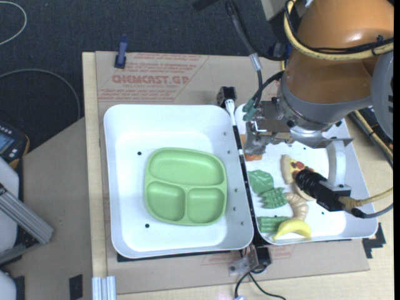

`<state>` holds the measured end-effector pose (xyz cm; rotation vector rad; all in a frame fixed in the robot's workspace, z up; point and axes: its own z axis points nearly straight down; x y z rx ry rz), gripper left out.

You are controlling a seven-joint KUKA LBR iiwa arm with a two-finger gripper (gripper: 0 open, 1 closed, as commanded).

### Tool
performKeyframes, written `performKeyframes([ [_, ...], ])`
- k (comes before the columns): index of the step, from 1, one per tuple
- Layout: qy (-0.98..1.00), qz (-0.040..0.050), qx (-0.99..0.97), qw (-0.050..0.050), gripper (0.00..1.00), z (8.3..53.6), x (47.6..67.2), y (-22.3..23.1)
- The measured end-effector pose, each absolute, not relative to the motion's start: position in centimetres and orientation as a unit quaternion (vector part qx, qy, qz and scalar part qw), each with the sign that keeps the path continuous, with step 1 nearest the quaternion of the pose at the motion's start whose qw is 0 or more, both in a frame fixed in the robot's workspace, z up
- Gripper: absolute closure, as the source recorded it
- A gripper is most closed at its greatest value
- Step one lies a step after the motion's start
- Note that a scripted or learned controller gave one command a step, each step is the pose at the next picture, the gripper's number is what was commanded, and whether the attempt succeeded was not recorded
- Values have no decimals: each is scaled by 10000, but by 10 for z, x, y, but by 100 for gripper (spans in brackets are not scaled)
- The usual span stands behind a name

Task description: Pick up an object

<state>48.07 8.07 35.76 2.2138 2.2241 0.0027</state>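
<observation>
The claw [254, 147] hangs low over the far left corner of the bin on the view's right [351, 222], close against the wall it shares with the other bin. Whether it is released or clenched cannot be told from this angle, and nothing can be seen grasped in it.

The things to pick all lie in that same bin, nearer the camera than the claw. At the near edge lies a yellow banana [292, 230], with a flat green block [269, 222] just beside it on the left. A tan curved piece [299, 206] rests just behind the banana. Next to that lies a jagged green piece [273, 197], then a green leaf [260, 181] close below the claw. A pale piece with a red spot [290, 166] lies a little to the right of the leaf.

The left bin [119, 167] holds a light green divided plate [185, 186], lying flat near its middle with its three compartments facing up.

Both bins sit on a cardboard sheet [156, 83] with red print, laid on the table [56, 186]. A blue clip [120, 53] sits at the sheet's far edge.
</observation>
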Motion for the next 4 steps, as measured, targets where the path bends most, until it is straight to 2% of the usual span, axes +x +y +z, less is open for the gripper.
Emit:
performKeyframes([
  [4, 7099, 23, 7043, 43, 100, 398, 483, 82],
])
